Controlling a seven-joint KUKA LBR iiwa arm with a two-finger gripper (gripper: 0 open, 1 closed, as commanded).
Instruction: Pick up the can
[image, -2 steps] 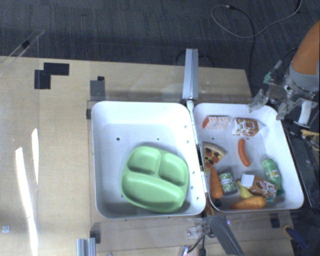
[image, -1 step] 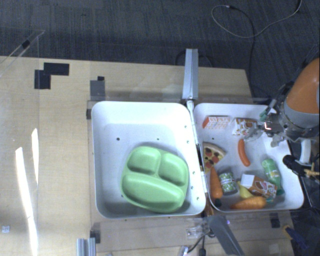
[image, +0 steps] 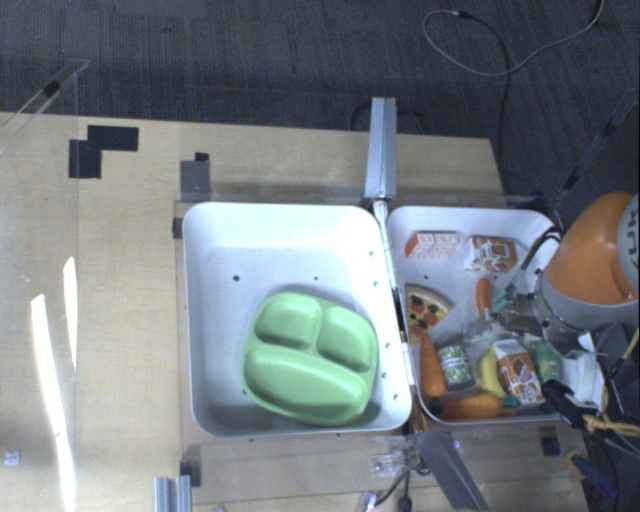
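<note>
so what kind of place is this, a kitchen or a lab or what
Most likely a robot lab bench, not a kitchen: two white bins bolted to a wooden bench, a grey and orange arm reaching in, loose cables on the carpet, and toy food such as a plastic carrot.

The arm (image: 598, 262) is seen reaching in from the right edge, its orange band turned toward the camera as a broad rounded dome. Below the band, the grey wrist section is angled down and leftward. The gripper (image: 503, 318) is carried low at the wrist's left end, pointed toward the left. Its dark metal parts are bunched tightly together, and the state of its tip cannot be made out. Black cables are draped along the wrist's lower side.
</note>
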